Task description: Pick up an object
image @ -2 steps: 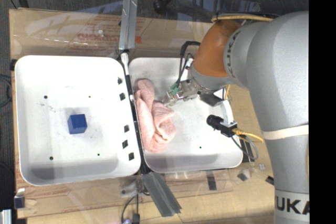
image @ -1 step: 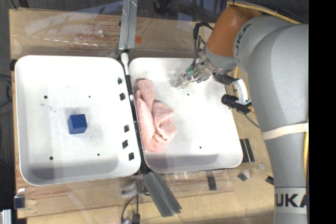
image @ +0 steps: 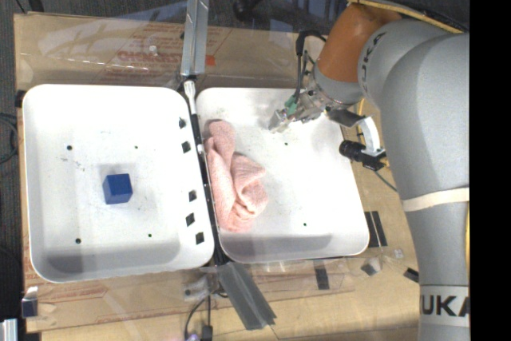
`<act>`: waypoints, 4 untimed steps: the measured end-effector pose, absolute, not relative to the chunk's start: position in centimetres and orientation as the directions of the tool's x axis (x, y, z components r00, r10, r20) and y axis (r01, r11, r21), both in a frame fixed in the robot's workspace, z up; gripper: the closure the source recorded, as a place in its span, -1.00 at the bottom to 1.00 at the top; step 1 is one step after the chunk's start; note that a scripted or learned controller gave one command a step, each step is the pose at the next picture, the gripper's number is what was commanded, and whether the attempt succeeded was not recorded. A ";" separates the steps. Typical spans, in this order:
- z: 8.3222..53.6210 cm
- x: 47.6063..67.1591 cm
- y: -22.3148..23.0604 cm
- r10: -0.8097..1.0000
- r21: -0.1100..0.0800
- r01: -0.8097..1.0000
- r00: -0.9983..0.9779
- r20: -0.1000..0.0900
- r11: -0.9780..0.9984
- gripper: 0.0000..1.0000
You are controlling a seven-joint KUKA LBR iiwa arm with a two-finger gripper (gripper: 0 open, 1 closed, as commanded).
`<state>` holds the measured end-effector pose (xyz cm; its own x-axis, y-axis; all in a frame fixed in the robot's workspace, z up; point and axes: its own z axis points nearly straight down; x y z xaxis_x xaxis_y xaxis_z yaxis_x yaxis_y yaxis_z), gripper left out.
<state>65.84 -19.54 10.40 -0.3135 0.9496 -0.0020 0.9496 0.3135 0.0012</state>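
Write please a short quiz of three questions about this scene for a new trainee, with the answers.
1. True or false: the blue cube lies in the left bin.
2. What lies in the right bin, against its left wall?
3. The end effector is over: A) the left bin, B) the right bin, C) the bench outside.

Key: 1 true. 2 the pink cloth. 3 B, near the far edge, apart from the cloth.
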 end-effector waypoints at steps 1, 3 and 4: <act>20.4 65.8 -14.6 0.932 0.002 0.932 -0.363 -0.001 0.363 1.00; 13.6 64.1 -11.9 0.783 -0.003 0.783 -0.621 0.002 0.621 1.00; 19.2 64.2 -6.5 0.921 0.000 0.921 -0.391 -0.001 0.391 1.00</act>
<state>64.22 -6.50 19.24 -0.3905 0.9206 -0.0012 0.9206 0.3905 0.0004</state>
